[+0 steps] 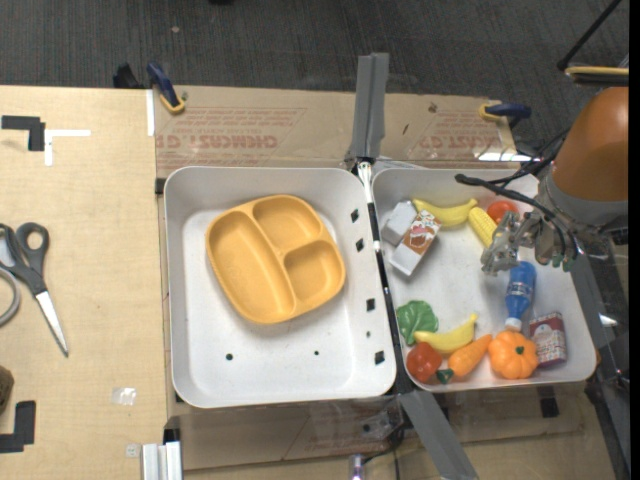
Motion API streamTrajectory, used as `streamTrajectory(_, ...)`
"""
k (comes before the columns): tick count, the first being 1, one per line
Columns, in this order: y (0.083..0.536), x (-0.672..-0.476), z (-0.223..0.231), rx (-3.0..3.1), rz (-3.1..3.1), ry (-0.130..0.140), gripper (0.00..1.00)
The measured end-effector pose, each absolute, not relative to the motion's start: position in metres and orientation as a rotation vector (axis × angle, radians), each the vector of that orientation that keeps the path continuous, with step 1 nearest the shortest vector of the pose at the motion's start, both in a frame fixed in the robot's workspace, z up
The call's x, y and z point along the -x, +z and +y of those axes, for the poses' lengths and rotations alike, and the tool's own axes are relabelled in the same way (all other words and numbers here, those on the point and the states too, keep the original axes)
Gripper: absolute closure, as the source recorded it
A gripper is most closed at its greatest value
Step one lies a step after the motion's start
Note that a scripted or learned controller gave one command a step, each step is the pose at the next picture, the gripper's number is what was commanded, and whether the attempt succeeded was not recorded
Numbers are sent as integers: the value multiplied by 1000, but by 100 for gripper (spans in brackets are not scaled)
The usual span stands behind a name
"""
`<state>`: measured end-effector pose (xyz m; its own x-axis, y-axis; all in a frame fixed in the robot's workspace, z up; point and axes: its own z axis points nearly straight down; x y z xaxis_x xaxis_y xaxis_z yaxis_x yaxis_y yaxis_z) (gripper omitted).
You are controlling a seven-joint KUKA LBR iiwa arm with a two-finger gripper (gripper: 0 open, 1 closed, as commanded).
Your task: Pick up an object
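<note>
My gripper point(512, 245) hangs low over the right side of the right bin point(455, 383). Its metal fingers point down and left, just above a blue bottle point(518, 291) with a white cap. A corn cob point(482, 227) and a red tomato point(502, 211) lie right beside the fingers. Further left lie a yellow banana point(446, 211) and a white carton point(412, 238). Along the front of the bin sit a green leafy piece point(416, 318), a second banana point(448, 334), a red pepper point(423, 362), a carrot point(468, 356), a small pumpkin point(513, 355) and a red can point(547, 339).
The left bin point(200, 368) holds a yellow divided plate point(275, 257). A grey divider bar point(370, 108) runs between the bins. Scissors point(38, 278) lie on the wooden bench at the far left. Cables trail from the arm's orange band point(598, 143) at the right.
</note>
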<state>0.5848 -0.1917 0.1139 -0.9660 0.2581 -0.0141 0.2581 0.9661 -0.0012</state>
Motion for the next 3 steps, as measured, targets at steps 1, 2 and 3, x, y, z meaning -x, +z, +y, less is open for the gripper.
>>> streamTrajectory(1,114,-585,-192,-407,3102,-4,0)
streamTrajectory(2,124,-586,-192,-402,3097,-7,100)
streamTrajectory(3,124,-586,-192,-402,3097,-7,0)
